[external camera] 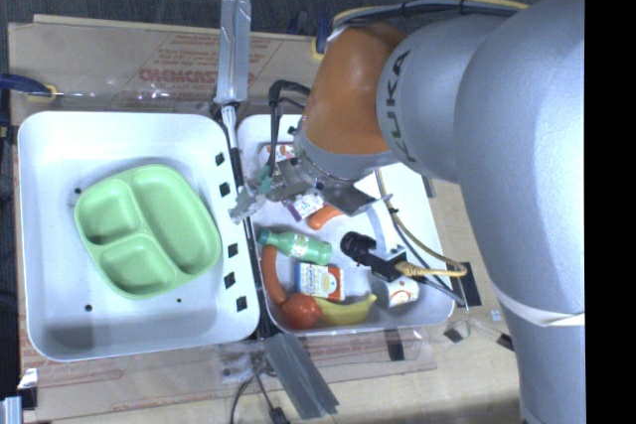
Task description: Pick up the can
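Gripper (pixel 281 182) low at the right bin's (pixel 429 213) left wall; finger state cannot be told, wrist hides them. No can identifiable among the clutter: green bottle (pixel 295 245), banana (pixel 347 310). Risk: grabbing a neighbour instead.

Matt green plastic tray (pixel 149 231), seemingly glossy white bins (pixel 45 313)
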Available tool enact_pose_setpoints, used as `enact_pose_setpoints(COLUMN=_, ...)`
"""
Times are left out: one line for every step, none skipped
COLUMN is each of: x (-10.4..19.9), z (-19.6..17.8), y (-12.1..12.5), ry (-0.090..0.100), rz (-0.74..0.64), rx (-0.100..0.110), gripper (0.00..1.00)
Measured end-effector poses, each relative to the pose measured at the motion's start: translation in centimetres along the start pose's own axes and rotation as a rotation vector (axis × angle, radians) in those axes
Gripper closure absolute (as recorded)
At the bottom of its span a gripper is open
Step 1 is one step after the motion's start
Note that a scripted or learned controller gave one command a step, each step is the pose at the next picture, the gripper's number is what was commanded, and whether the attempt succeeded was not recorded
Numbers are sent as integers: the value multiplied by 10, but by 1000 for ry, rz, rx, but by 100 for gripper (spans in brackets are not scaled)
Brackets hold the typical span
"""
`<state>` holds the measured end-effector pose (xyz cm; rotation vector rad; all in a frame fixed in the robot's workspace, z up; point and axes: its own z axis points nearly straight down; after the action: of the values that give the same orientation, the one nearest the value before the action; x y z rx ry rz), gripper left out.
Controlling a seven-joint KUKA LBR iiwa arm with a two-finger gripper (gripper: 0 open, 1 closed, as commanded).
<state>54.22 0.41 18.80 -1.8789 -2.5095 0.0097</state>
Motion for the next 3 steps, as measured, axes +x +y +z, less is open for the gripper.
enact_pose_setpoints(x=-20, z=-1, y=58, ry=-1, rz=72, rx=-2, gripper=0)
enact_pose_setpoints(x=-53, z=0, y=-20, ry=1, rz=-79, rx=-2, gripper=0)
enact_pose_setpoints(x=-91, z=95, y=-67, ry=2, rz=-131, rx=-2, gripper=0)
